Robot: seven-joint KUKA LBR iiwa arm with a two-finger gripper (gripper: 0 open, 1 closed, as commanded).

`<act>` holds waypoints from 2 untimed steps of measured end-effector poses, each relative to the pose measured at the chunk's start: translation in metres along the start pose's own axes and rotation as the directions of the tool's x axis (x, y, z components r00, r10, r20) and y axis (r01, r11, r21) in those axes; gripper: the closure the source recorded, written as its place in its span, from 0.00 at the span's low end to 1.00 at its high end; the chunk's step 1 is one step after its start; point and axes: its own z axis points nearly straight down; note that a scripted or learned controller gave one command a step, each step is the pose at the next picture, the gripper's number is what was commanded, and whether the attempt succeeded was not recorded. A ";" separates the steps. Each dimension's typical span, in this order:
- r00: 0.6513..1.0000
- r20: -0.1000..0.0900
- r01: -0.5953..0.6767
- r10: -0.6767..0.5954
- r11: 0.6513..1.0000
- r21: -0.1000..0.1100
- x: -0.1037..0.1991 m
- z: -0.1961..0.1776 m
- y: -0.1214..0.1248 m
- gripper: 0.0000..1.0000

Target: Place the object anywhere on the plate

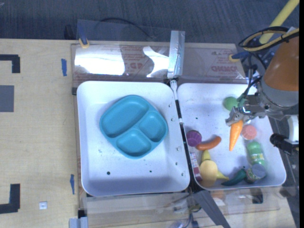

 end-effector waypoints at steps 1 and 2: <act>0.998 -0.002 0.069 -0.069 0.998 -0.002 0.077 0.014 0.038 1.00; 0.943 0.004 0.333 -0.332 0.943 -0.008 0.087 -0.072 0.058 1.00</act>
